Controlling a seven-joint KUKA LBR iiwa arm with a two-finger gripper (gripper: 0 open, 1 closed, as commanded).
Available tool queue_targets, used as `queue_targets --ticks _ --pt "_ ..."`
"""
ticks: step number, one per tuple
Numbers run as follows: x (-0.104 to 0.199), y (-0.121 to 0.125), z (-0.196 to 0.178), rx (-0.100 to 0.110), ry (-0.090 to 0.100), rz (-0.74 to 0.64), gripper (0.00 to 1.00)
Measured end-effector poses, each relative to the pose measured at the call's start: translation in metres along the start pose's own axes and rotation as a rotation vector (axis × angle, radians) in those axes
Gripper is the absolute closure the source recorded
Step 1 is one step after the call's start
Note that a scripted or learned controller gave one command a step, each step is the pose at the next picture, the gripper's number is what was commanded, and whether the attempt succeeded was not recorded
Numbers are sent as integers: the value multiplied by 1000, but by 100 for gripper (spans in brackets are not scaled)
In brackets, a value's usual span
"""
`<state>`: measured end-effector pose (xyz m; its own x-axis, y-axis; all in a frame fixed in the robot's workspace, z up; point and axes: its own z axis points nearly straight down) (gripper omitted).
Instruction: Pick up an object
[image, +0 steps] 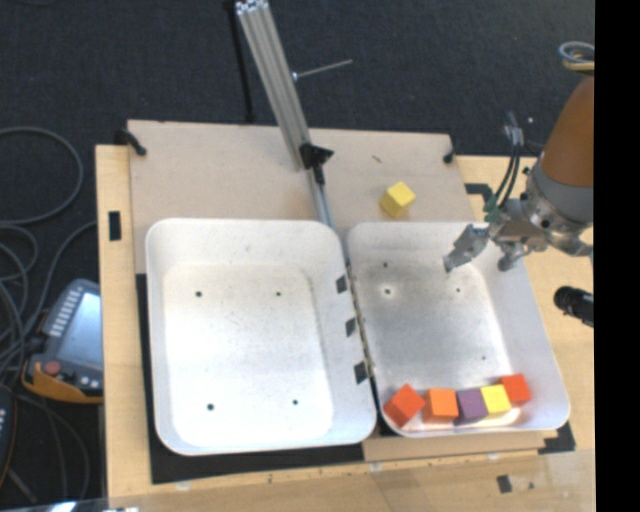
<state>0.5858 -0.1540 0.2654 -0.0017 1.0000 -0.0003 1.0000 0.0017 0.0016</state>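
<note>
A row of small blocks lies along the near edge of the right bin (520, 310): a red-orange block (405, 403), an orange block (442, 402), a purple block (470, 403), a yellow block (496, 399) and another red-orange block (516, 388). A yellow cube (397, 198) sits on the bench behind the bins. My gripper (486, 249) hangs over the far right part of the right bin, well away from the blocks. Its fingers are spread apart with nothing between them.
The left bin (160, 300) lies beside the right one. A slanted metal rail (280, 90) rises from the bench behind the bins. Cables and a hand-held pendant (68, 345) lie on the floor at left.
</note>
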Motion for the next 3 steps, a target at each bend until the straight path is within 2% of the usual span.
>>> queue_targets --ticks 1,2,3 --pt "44 -58 -2 3 1 -4 0" --pt "27 -68 -77 -9 -3 3 0" --pt "60 -101 -141 -9 -1 -4 0"
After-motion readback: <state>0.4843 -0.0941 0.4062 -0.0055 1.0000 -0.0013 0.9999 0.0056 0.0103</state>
